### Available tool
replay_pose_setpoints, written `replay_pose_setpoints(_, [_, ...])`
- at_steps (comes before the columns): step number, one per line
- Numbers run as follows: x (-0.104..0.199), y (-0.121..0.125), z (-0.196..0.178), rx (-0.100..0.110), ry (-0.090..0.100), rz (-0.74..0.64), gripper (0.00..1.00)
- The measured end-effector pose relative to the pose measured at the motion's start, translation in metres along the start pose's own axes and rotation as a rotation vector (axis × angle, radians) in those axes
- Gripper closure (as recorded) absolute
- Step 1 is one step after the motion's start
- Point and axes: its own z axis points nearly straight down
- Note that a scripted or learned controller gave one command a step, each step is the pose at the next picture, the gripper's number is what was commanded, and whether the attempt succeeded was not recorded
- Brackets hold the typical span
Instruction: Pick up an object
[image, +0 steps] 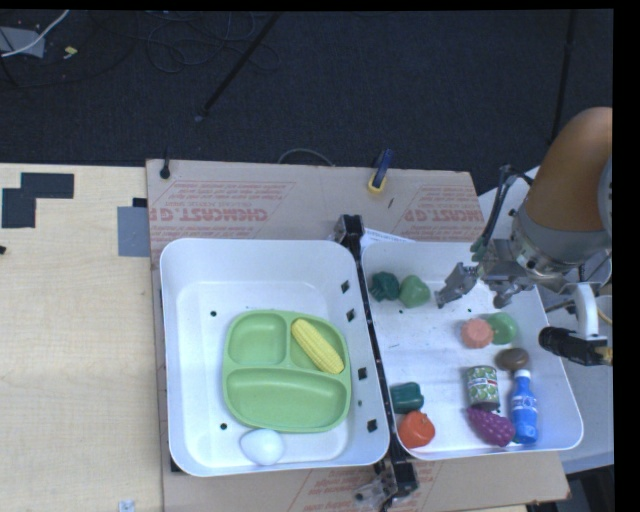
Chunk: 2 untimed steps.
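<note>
My gripper (478, 291) hangs over the back of the right bin (440, 340), open, with nothing between its fingers. Just left of it lie a green round fruit (414, 291) and a dark green vegetable (384, 286). Below it sit a pink round piece (477, 333) and a light green piece (504, 326). Further forward are a brown item (512, 359), a small can (481, 386), a blue bottle (522, 407), purple grapes (490, 426), an orange-red fruit (416, 430) and a dark green block (406, 396).
The left bin (190, 300) holds a green divided plate (285, 385) with a yellow corn cob (318, 345) on it, and a white egg (263, 446) at the front. A black divider (362, 330) runs between the bins. A yellow-and-blue clamp (379, 172) sits behind.
</note>
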Motion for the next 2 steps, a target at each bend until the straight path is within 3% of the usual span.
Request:
replay_pose_setpoints(1, [0.0,0.002,-0.008,-0.013,-0.002,-0.002,0.0])
replay_pose_setpoints(2, [0.005,0.004,0.036,-0.009,-0.001,-0.002,0.0])
